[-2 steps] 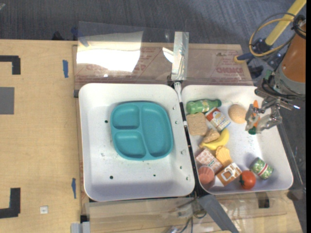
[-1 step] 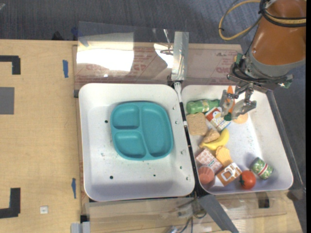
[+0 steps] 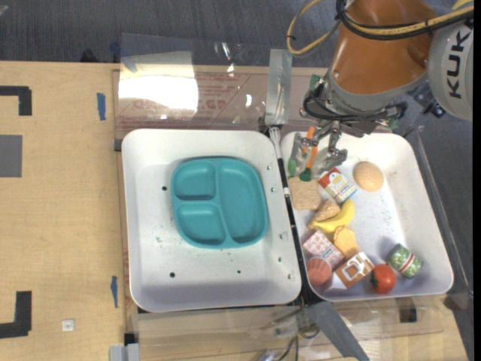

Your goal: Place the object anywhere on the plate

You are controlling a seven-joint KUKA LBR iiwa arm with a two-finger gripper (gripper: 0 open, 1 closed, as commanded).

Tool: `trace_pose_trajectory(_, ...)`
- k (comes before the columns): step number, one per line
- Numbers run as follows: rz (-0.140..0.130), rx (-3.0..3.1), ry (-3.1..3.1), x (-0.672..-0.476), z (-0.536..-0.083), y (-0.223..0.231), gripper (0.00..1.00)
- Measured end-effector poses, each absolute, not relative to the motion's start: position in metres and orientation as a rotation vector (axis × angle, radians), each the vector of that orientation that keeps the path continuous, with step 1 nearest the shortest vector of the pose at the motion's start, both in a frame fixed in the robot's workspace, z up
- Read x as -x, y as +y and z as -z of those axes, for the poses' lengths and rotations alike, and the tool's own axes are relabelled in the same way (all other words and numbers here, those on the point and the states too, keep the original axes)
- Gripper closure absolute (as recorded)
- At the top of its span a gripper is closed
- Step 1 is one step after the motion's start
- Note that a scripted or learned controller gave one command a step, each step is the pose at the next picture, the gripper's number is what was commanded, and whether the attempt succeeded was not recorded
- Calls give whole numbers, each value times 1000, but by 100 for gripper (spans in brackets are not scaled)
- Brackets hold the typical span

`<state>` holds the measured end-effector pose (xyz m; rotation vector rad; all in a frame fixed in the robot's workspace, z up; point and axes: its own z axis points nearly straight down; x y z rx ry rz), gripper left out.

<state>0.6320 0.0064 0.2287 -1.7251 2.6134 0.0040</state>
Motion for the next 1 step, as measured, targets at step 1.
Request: trace_pose_trajectory(1, 0, 1803, 2559, -634, -241, 58, 100)
